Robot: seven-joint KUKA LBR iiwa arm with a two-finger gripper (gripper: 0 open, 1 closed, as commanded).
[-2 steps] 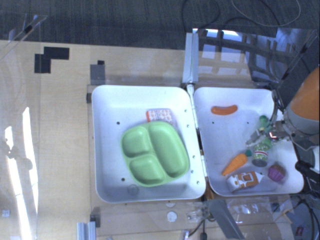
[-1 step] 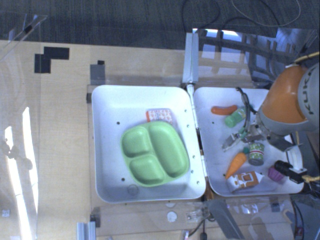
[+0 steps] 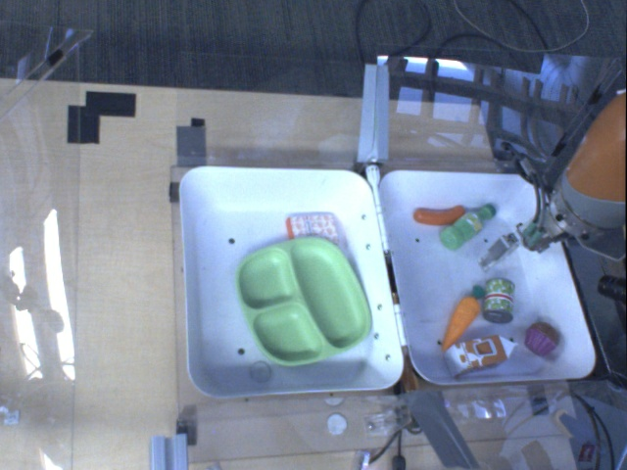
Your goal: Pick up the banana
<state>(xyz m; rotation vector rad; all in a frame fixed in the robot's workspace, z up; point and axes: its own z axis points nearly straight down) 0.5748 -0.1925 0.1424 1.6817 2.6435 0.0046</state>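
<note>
Plainly, the pick has not been made: nothing hangs from the gripper, and every object lies on a bin floor.

At the far left, the table (image 3: 118, 262) is bare pale wood. Next comes the left bin (image 3: 211, 262), where a green divided plate (image 3: 304, 297) sits with a red-and-white packet (image 3: 313, 225) tucked partly under its far edge.

The right bin (image 3: 411, 262) holds the small things. A curved orange-red piece (image 3: 439, 214) lies near the back, touching or just beside a green bottle (image 3: 466, 227). Toward the front are a carrot (image 3: 458, 321), a small carton (image 3: 477, 353) and a green-labelled can (image 3: 498, 300).

At this size I cannot pick out a yellow banana. The curved orange-red piece is closest to one in shape, though its colour speaks against that.

The gripper (image 3: 500, 249) stands just right of the bottle, between it and the can. It is low over the bin floor, with bare white beneath it. I cannot tell whether it is open or closed. The curved piece lies near it, to its left and further back, beyond the bottle.

A purple object (image 3: 542, 339) rests by the front right corner, and the arm (image 3: 598, 164) rises at the right edge.

Finding the target, closing on it and lifting it all appear still to be done.
</note>
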